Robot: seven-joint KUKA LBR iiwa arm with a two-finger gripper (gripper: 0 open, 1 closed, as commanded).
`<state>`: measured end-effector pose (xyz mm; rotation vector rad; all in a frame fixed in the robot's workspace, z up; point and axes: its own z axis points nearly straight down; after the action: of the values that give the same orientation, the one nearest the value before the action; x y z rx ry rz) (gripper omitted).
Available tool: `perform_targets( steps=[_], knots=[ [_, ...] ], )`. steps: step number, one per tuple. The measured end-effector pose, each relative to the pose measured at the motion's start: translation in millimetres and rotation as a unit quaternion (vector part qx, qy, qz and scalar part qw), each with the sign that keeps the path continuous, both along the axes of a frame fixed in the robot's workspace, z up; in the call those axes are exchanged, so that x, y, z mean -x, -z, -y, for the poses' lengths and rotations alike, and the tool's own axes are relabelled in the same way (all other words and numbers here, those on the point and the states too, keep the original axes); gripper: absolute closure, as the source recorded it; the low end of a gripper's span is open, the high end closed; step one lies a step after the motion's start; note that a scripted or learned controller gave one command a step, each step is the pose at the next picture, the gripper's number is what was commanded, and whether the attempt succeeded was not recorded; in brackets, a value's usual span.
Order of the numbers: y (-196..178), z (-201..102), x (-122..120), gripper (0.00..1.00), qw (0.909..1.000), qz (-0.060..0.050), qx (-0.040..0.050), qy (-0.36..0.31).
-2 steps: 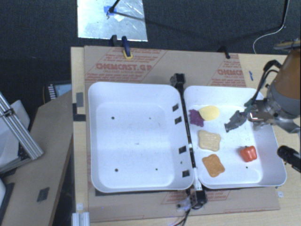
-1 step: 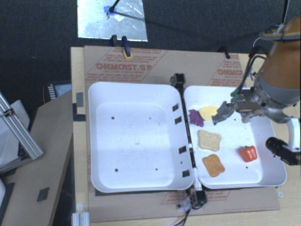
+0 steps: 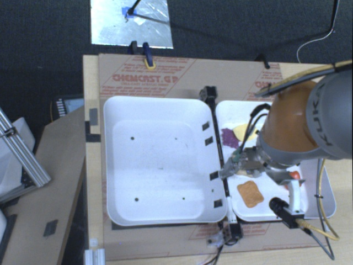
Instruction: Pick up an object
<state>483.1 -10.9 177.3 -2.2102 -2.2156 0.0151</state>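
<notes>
Cardboard (image 3: 165, 76) printed "CHEMCAST GP"; arm (image 3: 325, 115) marked "KUKA"; gripper (image 3: 240, 164) finger state unclear.

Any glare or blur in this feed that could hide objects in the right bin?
Camera view: mildly soft throughout; the foil sheet beyond the bench glares; the left bin is evenly lit; the arm covers much of the right bin; the tan object stays legible.

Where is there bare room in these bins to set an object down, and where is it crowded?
The left bin has a bare floor from wall to wall. The right bin is crowded: purple piece, yellow piece, tan piece and arm above. There, bare strips border the tan piece along the front wall.
</notes>
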Motion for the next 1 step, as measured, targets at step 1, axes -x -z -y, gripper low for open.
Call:
perform_targets(
  steps=[1],
  knots=[
    [-73.6,-21.7,-5.3,0.00,0.9999,0.012,0.0000,-0.002]
  ],
)
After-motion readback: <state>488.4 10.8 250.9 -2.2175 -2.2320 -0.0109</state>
